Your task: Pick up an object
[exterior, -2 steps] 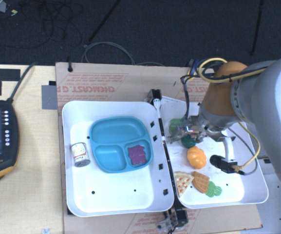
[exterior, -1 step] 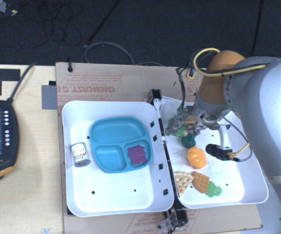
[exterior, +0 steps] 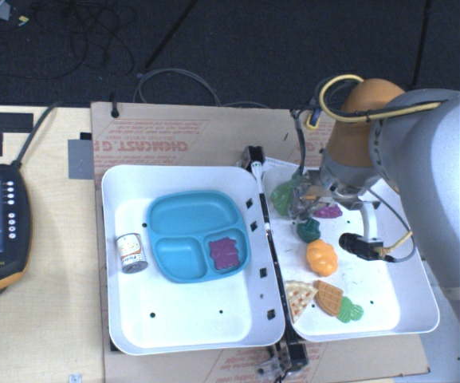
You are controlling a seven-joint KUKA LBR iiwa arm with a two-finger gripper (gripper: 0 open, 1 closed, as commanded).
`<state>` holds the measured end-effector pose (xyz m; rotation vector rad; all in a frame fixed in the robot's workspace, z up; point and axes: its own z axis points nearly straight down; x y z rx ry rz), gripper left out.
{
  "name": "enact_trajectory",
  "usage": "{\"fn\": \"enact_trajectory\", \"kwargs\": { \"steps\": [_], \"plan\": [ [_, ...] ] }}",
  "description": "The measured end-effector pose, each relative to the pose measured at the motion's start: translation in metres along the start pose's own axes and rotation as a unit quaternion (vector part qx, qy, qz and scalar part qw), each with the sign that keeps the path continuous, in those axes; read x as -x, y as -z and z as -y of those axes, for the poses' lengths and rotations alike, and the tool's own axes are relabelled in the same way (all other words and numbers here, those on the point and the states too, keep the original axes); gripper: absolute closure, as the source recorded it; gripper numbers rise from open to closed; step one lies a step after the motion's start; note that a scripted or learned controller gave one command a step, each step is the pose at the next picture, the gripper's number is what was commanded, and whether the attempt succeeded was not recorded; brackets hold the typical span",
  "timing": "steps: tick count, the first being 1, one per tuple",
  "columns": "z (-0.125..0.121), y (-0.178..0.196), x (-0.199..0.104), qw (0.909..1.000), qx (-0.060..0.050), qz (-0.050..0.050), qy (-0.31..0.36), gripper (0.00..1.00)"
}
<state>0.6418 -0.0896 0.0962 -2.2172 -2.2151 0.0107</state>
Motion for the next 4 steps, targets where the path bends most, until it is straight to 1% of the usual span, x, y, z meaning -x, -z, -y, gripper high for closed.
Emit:
{"fn": "enact_trajectory", "kwargs": {
  "steps": [1, 2, 3, 4],
  "plan": [
    [-0.002, -0.009, 0.054, 1.0, 0.005, 0.001, -0.001, 1.0],
    [-0.002, -0.008, 0.052, 1.0, 0.004, 0.0, 0.001, 0.0],
    [0.094, -0.01, 0.003, 1.0, -0.001, -0.002, 0.0, 0.0],
    [0.143, -0.01, 0.019, 1.0, 0.002, -0.001, -0.001, 0.0]
  ]
}}
